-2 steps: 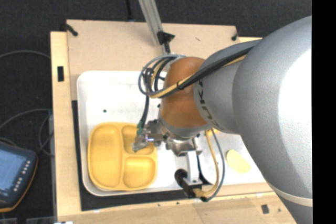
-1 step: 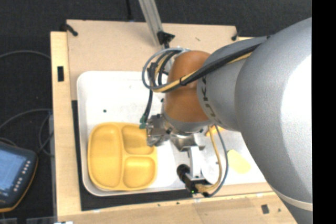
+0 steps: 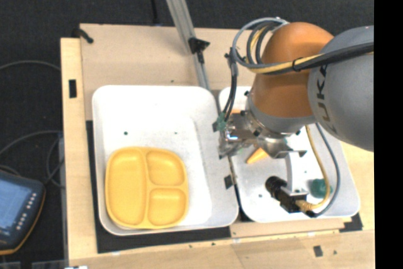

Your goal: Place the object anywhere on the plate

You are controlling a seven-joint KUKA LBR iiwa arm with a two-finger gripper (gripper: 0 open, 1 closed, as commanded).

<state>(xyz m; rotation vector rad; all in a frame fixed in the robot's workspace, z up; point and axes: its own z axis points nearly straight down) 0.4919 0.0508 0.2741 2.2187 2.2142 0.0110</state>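
The gripper (image 3: 242, 143) hangs over the right bin (image 3: 255, 201), an orange wedge (image 3: 255, 155) just beside it; we cannot tell how its jaws stand. The yellow plate (image 3: 147, 188) lies near-left in the left bin (image 3: 157, 110).

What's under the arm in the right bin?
An orange wedge peeks out beneath the arm; small green object nearer the right wall. The arm covers the upper half of the bin, hiding anything there.

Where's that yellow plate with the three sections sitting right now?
In the camera view's lower left, the yellow three-section plastic plate lies in the left shallow white bin, near its front edge.
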